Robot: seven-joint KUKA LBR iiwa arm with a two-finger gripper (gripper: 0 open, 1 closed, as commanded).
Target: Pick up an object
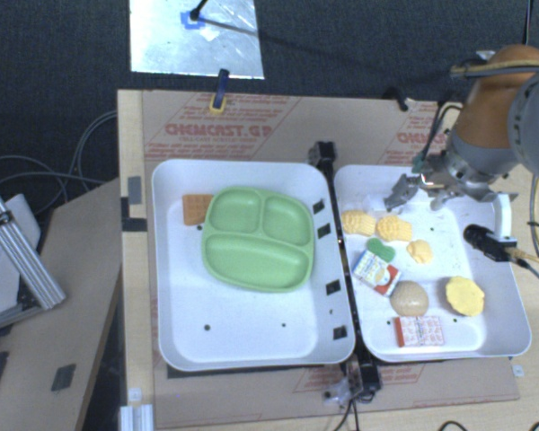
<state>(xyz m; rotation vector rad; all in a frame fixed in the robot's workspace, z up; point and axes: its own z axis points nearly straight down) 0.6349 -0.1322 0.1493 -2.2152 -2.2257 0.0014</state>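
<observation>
The gripper (402, 193) hangs over the upper part of the right bin (501, 338), fingers apparently spread with nothing between them, just above the corn cob (394, 229). That cob lies touching a second yellow piece (358, 222) on its left (a crowded spot), with a small carton (376, 271) just below. The likely trouble is a finger landing on the neighbour or nudging the cob sideways, so the fingers end up gripping nothing. The left bin (175, 326) holds a green divided plate (257, 239).

Fingers (419, 192) above the right bin (503, 330) (toy food).
</observation>
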